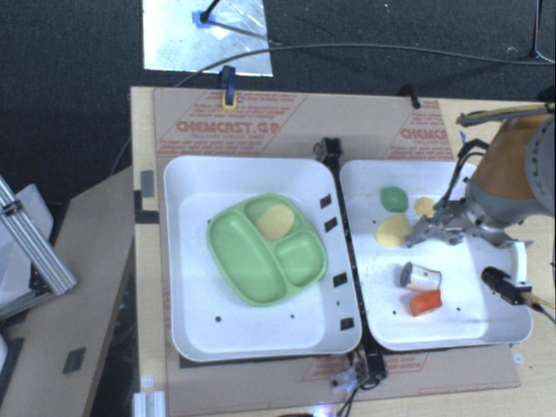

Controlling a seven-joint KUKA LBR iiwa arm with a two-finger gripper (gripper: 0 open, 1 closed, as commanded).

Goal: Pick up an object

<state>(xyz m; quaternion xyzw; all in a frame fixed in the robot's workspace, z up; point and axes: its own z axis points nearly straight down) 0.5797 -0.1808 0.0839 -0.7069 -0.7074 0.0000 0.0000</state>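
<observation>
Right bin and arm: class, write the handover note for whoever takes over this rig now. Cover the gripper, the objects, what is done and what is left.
Gripper: low over the right bin, beside the large yellow piece; no grasp visible.
Also in that bin: green ball, small yellow piece, silver can, orange block.
Left bin: green divided plate with a yellow item in its far compartment.
Done: nothing lifted.
Left: grasp and raise one object.

Brown board (261, 120) flat on the counter (95, 259), red CHEMCAST lettering along its far side, and a blue-and-yellow clamp (228, 88) biting that edge. Beyond it, a silvery sheet (204, 24) lies on dark carpet (69, 76). Far left, an aluminium rail (35, 246) slants across.
</observation>
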